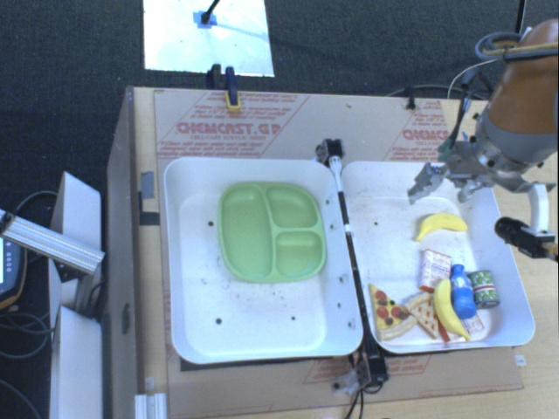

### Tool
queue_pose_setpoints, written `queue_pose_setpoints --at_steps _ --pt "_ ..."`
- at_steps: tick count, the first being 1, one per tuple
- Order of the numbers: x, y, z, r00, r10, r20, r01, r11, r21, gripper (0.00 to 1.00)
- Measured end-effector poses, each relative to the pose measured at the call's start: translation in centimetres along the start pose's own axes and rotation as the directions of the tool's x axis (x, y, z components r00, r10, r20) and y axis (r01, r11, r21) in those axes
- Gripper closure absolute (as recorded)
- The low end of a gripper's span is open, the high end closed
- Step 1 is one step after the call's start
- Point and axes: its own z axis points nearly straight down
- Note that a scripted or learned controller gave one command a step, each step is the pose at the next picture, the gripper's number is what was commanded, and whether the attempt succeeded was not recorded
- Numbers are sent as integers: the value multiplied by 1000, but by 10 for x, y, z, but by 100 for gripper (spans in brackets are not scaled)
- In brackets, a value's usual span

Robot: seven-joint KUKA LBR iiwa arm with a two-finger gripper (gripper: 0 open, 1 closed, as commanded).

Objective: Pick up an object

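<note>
The fingers (437,186) hang over the upper part of the right bin (384,234), spread apart with nothing between them; one tip shows at the left, lower and nearer the bin floor, the other toward the right under the wrist. The likeliest target, a yellow banana (441,224), lies just below the fingers on the bin floor, apart from them and apart from the cluster further down; that isolation makes it the sensible choice.

To do this step well, I judge the arm should shift slightly down the view until the spread fingers straddle the banana across its narrow width, not along its curve; then descend straight until the tips reach the floor on either side; then close gently, since a curved, smooth toy may squirt sideways if pinched off-centre; lifting should wait until the grip looks firm.

Counted: two white bins, the left bin (192,260) well away from the fingers, carrying one green divided plate (271,232); in the right bin, two bananas, the second banana (446,311) lying in the pile far below the fingers; one blue bottle (462,293); one small can (483,288); one pizza slice (389,310); one printed packet (435,267); another flat piece under the second banana I cannot identify.
</note>
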Motion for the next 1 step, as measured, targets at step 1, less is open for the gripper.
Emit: queue_pose_setpoints --at_steps 1 --pt "-42 -12 125 1000 3 0 -3 1000 2 0"
